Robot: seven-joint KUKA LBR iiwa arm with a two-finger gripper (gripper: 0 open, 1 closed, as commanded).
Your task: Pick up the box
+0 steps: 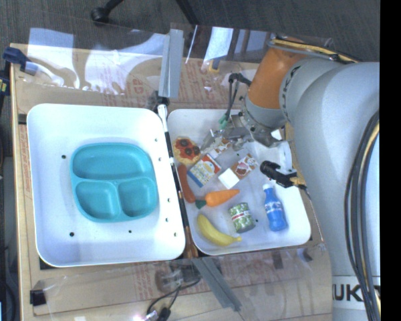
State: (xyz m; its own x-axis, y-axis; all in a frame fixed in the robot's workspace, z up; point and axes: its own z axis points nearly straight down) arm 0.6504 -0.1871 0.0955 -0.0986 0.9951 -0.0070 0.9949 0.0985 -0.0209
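A: What can't you make out here?

B: The tool is small and cluttered, so you can't tell its fingers' state.

A: And the arm?

B: You'll see it cut off at the right edge, and it hides the right bin's far right corner.

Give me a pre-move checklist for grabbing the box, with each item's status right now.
1. Box in view in the right bin: ok.
2. Gripper positioned over the box: not ok, it sits above and to the right of it.
3. Finger opening: cannot tell.
4. Free space around the box: not ok, pizza slice, hot dog and carrot crowd it.
5. Box already held: not ok, nothing visible between the fingers.
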